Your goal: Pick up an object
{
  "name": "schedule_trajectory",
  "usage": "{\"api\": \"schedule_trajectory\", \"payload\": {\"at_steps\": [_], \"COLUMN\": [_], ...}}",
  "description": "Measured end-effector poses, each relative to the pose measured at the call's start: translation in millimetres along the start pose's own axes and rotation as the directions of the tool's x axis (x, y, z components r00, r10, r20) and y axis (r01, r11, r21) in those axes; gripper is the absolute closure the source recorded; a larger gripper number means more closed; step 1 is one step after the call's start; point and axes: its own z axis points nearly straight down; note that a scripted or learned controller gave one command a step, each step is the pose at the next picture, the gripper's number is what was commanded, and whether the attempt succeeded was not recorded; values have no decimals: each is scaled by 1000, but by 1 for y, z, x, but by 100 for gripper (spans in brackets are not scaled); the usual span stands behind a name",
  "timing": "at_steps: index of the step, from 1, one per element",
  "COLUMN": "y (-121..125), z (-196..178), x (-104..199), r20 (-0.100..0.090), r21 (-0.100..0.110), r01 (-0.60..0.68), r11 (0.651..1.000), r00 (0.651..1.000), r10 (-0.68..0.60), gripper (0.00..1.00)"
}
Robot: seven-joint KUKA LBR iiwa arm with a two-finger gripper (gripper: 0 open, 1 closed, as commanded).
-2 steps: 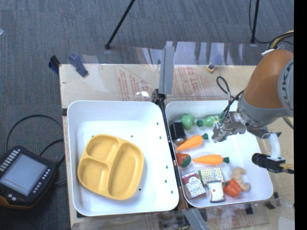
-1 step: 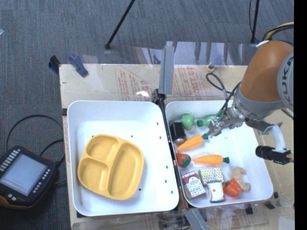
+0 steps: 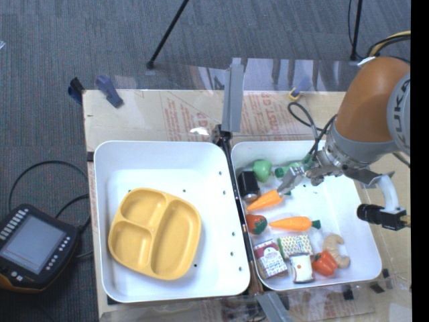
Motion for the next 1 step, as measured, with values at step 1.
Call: {"api": "schedule_trajectory", "payload": {"at_steps": [1], "y": [-26], "z": [130], "x": [-34], "r20": [-3], "r21": [-2], "r01": [-14], "r11": [1000], "r00": [1000], "r10": [14], "gripper": [0]}}
